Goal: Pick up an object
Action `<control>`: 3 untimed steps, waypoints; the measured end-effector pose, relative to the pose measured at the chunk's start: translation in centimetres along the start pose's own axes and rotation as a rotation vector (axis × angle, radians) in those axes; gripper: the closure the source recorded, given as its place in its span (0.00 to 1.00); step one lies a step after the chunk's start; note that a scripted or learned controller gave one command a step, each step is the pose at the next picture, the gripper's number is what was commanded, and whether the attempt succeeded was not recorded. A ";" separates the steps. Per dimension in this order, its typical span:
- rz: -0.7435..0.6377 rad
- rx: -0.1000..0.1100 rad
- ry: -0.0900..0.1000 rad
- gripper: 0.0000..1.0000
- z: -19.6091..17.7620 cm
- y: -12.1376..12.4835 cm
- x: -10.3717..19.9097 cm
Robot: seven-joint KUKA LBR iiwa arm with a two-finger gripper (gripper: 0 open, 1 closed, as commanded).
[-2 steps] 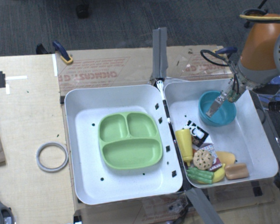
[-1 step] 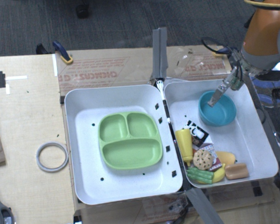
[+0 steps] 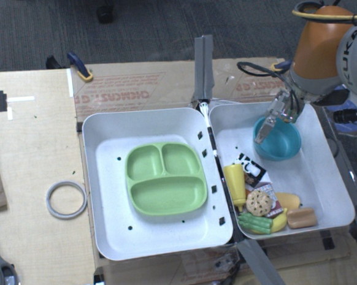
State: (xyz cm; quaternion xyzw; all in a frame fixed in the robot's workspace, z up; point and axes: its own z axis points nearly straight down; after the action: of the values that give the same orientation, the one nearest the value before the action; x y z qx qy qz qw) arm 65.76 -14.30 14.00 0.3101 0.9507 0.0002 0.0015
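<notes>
**Desk:** In the right-hand bin (image 3: 329, 176), what did the frame show of the arm (image 3: 318, 42)?

**Photographer:** Over the far corner of that bin, the grey arm with its orange band reached in from the right, and its gripper (image 3: 274, 124) stood at the rim of a teal bowl (image 3: 281, 140). One slim finger appeared to dip inside the bowl's near edge. Whether the jaws were spread or pinched on the rim, I could not tell; the metal blurred into the bowl's wall.

**Desk:** So was anything picked up?

**Photographer:** Nothing showed as lifted. The bowl looked to be resting on the bin floor, upright or slightly tipped toward the gripper. I judged the task barely past the approach: the arm had chosen a target, but a firm grip and the lift were both left to do.

**Desk:** And the other candidates?

**Photographer:** Clustered at the bin's near side, well apart from the gripper: a yellow bottle-like piece (image 3: 234, 183), a cookie (image 3: 259, 202), a green pea pod (image 3: 255, 224), a tan bread-like piece (image 3: 302, 218) and a black-and-white packet (image 3: 251, 169). The left bin (image 3: 102, 194) held a green divided plate (image 3: 166, 178). A ring of tape (image 3: 66, 198) lay on the bench (image 3: 26, 157).
</notes>
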 end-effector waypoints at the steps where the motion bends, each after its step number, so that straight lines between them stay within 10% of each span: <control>1: -0.328 -0.001 -0.002 0.00 -0.5 -2.7 -1.2; 2: -0.409 -0.004 -0.011 0.00 1.9 -0.8 0.0; 3: 0.187 -0.014 -0.024 0.00 2.7 -1.9 0.6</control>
State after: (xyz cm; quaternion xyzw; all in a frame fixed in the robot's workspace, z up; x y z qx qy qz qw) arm 64.18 -15.44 11.34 0.3973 0.9176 0.0031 0.0149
